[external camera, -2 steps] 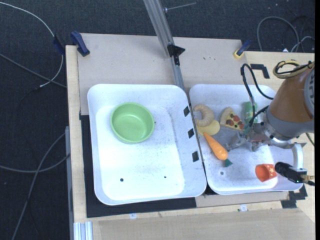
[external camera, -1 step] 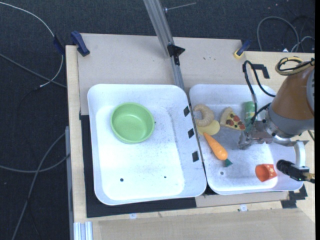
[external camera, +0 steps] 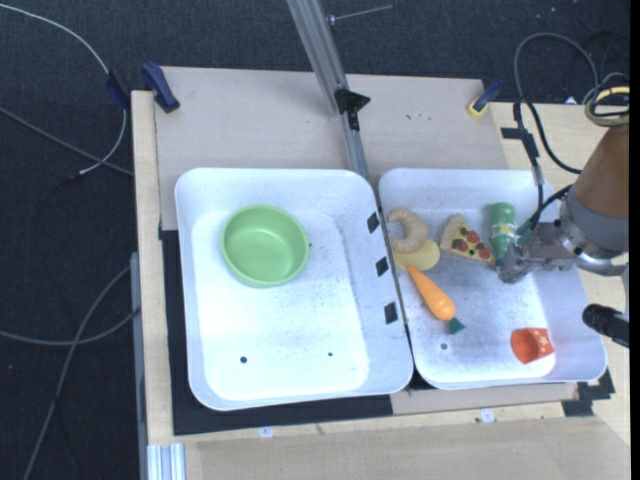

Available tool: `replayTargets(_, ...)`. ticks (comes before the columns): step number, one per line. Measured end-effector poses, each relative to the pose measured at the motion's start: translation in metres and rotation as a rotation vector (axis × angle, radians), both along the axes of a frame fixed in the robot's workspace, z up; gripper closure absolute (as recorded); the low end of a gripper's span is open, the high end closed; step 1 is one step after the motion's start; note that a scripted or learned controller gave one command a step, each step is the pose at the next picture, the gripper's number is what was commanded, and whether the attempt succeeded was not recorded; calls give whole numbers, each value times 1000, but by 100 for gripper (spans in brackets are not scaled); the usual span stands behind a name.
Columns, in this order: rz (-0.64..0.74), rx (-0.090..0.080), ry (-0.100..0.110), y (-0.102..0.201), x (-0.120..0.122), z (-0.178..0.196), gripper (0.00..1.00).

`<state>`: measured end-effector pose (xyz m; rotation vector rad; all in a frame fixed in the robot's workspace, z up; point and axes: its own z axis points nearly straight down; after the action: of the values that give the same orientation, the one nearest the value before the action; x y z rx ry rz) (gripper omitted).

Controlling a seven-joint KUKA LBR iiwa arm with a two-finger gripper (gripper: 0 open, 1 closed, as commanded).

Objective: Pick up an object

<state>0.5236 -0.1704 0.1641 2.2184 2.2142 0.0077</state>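
At the bottom of the frame runs the near edge of the pale wooden counter (external camera: 300, 448), and on it sit the two shallow white bins side by side. Nearest in the right bin (external camera: 470, 363), toward the lower right of the frame, an orange-red cup (external camera: 532, 344) lies on its side close to that bin's near rim. Up and left of it, a toy carrot (external camera: 434, 294) lies at a slant with its green end pointing to the lower right, near the bin's left wall. Just above the carrot a pale yellow piece (external camera: 424, 257) touches a tan ring-shaped pastry (external camera: 408, 230), and to their right lies a pizza slice toy (external camera: 466, 240) with red dots. Right of the pizza slice stands a green bottle (external camera: 500, 223), and the hand (external camera: 518, 260) is low in the bin just beside it, at the bottle's lower right; it is too dark and blurred to tell how wide it stands or whether anything is in it. The arm (external camera: 605, 203) comes in from the right edge of the frame, its orange band showing above the grey wrist. In the left bin (external camera: 280, 358), a green bowl (external camera: 264, 245) rests upright in the upper left part, well apart from everything else. Farther back, at the top of the counter, a blue clamp (external camera: 160, 87) grips the upper left corner, a yellow and blue clamp (external camera: 484, 98) the upper right, and a metal bar (external camera: 320, 43) slants down between the bins.
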Motion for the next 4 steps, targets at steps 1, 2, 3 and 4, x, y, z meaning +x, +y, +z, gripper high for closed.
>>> replayTargets(1, 4, 1, -1, 10, 6, 54, 100)
replayTargets(2, 4, 1, 1, 10, 7, 85, 100)
replayTargets(3, 9, 3, 3, 58, 30, 92, 100)
replayTargets(4, 8, 3, 5, 103, 53, 86, 100)
